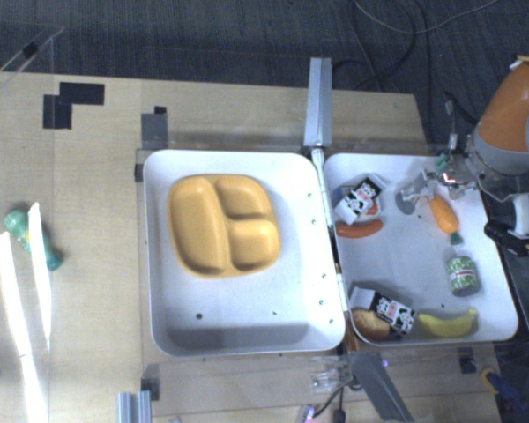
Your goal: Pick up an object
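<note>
We see the gripper [420, 186] low in the right bin [397, 271], near its far edge, with the grey and orange arm [511, 122] coming in over the far right corner. Whether it is released or clenched, we cannot tell. Just beside it, toward the right edge, lies an orange carrot [443, 215]; it sits apart from the gripper, not grasped.

Toward the far left corner of this bin we find a small black-and-white patterned carton [359, 199], and touching its near side a red sausage [359, 229]. By the right edge stands a small green can [463, 274] with a label; its writing is too small for us to read. Along the near edge lie a yellow banana [447, 324], a second black-and-white carton [393, 313] and a brown bread-like piece [368, 323] in the near left corner. We can read no print on either carton.

The left bin [238, 329] carries a yellow divided tray [223, 223] toward its far side.
</note>
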Robot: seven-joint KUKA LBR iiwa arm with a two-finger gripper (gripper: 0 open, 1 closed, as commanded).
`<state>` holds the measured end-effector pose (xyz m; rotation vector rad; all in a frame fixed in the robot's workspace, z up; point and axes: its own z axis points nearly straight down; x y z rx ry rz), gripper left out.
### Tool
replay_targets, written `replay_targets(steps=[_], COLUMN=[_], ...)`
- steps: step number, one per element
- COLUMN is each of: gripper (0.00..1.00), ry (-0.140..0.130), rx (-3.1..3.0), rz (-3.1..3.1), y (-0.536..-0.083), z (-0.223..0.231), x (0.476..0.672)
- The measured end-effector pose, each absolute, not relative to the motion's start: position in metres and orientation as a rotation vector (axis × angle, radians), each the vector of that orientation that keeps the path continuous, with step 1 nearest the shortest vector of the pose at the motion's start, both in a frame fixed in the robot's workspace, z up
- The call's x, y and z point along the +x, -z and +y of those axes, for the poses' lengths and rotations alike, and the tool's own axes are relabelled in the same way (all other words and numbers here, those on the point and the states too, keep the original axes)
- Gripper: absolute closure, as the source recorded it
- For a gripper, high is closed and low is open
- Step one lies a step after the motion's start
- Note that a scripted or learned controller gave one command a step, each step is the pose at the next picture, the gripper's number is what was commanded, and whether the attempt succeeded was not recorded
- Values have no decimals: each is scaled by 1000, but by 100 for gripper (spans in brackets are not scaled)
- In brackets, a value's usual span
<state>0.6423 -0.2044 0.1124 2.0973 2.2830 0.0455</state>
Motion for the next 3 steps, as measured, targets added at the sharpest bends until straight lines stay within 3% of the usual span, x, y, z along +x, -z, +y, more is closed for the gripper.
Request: replay_targets(steps=[1, 2, 3], gripper=[0, 100, 100], ry=[-10, -16, -6], rx=[2096, 2091, 2118], rz=[2328, 2325, 2310], y=[-88, -101, -206], z=[-204, -204, -179], x=[595, 598, 663])
